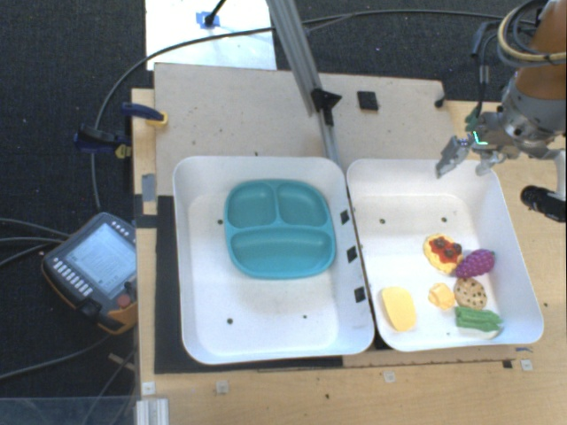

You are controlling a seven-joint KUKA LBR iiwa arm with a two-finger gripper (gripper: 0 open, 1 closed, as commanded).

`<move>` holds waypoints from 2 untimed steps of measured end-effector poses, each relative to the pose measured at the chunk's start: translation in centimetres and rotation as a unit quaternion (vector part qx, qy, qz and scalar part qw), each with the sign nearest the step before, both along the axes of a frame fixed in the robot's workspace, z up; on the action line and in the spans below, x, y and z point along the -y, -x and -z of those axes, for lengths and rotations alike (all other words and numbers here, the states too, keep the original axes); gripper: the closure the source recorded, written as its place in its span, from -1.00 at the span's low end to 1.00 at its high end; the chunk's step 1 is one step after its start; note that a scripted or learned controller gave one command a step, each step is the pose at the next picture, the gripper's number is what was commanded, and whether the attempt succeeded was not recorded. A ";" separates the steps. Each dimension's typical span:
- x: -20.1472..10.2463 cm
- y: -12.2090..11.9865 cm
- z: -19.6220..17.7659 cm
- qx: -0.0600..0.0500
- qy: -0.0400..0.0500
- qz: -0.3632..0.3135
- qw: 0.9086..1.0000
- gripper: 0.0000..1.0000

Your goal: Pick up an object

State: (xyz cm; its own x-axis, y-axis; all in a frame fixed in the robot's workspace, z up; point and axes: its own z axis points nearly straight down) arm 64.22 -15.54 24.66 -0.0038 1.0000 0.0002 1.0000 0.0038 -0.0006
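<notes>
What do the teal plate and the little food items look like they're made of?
Plate: likely moulded plastic, smooth with a soft sheen, one even teal colour, rounded dividers. Food items: probably plastic or rubber toys, with flat bright colours and simplified shapes; too small to tell which.

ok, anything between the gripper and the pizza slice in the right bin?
No. In the camera view, between the gripper and the pizza slice there is just bare white floor of the right bin.
</notes>
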 end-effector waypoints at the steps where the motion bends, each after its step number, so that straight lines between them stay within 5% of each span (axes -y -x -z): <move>1: 0.0 -0.1 -0.1 0.001 0.000 0.000 1.000 -1.00; 2: -0.4 -0.7 5.8 -0.001 0.000 -0.002 1.000 -1.00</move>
State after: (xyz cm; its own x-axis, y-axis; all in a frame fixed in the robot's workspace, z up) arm 64.91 -15.10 18.83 -0.0069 1.0000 -0.0001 1.0000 0.0069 -0.0020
